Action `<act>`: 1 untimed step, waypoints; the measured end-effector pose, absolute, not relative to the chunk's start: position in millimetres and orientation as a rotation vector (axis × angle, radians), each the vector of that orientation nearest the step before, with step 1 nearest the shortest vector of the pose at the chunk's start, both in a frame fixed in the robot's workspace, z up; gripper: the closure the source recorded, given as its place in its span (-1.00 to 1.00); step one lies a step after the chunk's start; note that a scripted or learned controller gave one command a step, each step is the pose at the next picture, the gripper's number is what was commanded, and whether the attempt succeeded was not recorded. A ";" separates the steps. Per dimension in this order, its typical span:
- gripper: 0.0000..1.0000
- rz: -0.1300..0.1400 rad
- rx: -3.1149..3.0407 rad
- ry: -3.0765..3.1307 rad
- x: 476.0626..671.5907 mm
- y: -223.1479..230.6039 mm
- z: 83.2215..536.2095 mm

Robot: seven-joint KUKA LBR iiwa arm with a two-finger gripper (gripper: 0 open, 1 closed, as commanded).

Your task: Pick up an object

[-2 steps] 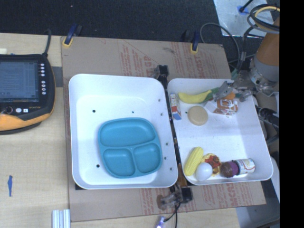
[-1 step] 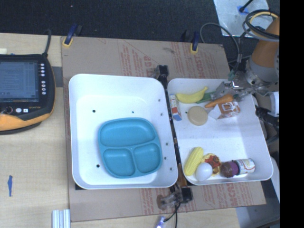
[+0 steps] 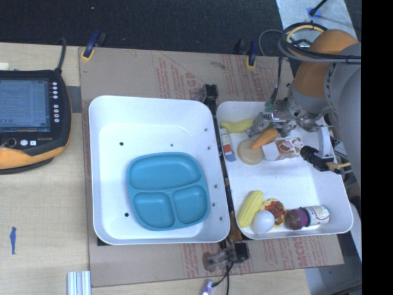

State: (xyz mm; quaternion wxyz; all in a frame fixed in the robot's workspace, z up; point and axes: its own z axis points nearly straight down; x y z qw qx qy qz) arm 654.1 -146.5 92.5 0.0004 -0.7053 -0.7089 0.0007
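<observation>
In the right bin (image 3: 319,183), the gripper (image 3: 270,123) hangs over a carrot (image 3: 265,138); its grasp cannot be told. A banana (image 3: 236,126) and round disc (image 3: 250,153) crowd close. Frame left: blue tray (image 3: 167,189), cardboard-covered bench (image 3: 147,66).

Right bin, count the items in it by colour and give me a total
Yellow: 2, banana, corn
Orange: 1, carrot
Tan: 1, round disc
White: 2, egg, small carton
Red: 1, cluster
Dark: 1, bottle
Total: 8

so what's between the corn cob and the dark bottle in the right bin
In the camera view, a white egg and a red-and-yellow toy lie between the corn cob and the dark bottle.
</observation>
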 end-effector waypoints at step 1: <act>-1.00 0.008 -2.211 -2.224 655.7 -98.1 91.5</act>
